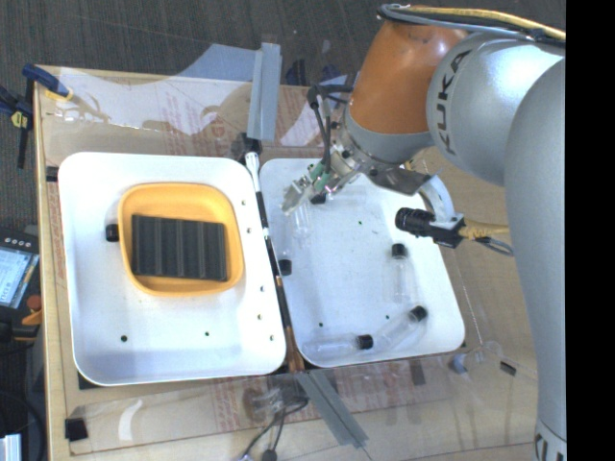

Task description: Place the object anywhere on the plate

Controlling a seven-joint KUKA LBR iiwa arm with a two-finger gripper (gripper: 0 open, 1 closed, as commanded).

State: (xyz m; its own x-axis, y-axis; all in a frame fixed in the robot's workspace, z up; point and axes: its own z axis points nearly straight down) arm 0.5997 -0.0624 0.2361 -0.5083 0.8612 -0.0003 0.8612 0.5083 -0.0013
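Presently: arm [480,94] marked "KUKA" | gripper [306,192] over right bin [423,315], finger state indiscernible | dark ribbed object [181,246] lies on yellow plate [178,200], left bin [96,334].

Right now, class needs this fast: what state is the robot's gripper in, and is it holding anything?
Gripper: over the upper left of the right bin; whether it is open, closed or holding anything cannot be told.

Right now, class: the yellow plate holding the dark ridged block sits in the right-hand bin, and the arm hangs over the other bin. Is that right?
Not quite. The camera view shows the yellow plate with the dark ridged block in the left-hand bin, not the right. The arm hangs over the other bin.
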